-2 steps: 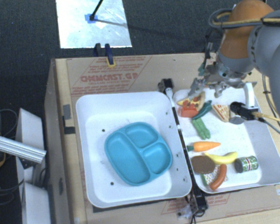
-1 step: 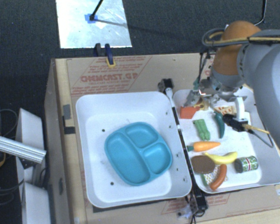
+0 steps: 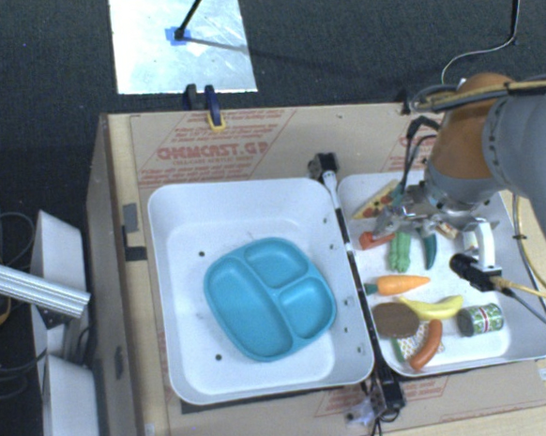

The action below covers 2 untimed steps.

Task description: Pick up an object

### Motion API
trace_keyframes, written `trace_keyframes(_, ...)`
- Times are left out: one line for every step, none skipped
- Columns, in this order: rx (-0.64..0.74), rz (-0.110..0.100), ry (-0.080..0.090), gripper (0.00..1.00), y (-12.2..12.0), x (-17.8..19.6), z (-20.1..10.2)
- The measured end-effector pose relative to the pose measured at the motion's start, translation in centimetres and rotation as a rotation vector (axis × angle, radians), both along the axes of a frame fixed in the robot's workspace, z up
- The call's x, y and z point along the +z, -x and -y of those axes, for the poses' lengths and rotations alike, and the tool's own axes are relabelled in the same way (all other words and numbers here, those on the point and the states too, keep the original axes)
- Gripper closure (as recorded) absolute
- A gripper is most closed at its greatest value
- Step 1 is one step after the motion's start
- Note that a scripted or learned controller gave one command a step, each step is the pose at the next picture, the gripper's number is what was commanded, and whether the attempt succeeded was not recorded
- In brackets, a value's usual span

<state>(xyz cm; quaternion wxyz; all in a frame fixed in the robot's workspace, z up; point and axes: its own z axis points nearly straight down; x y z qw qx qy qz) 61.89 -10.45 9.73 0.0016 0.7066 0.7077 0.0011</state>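
Note:
My gripper point(image 3: 410, 215) hangs low over the back of the right bin point(image 3: 536, 333), under the grey arm and its orange band. Directly below it lie a green vegetable point(image 3: 403, 249) and a teal piece point(image 3: 430, 248), side by side. A red piece point(image 3: 373, 240) pokes out to their left, and a pizza slice point(image 3: 376, 202) lies at the bin's back left. Toward the front are a carrot point(image 3: 401, 284), a banana point(image 3: 432, 306), a brown round piece point(image 3: 394, 320), a sausage point(image 3: 427, 343) and a small can point(image 3: 479, 319). The gripper hides whatever is between its tips.
The left bin point(image 3: 183, 266) holds a blue divided plate point(image 3: 268, 297). A black divider rail point(image 3: 349, 253) runs between the two bins. Cardboard surrounds the bins on the bench.

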Motion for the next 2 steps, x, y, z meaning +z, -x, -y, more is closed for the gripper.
trace_keyframes(0.003,-0.007,-0.001,0.00,-4.9,-1.2,0.0)
trace_keyframes(-0.001,-0.001,0.001,0.00,-0.8,-1.2,4.9)
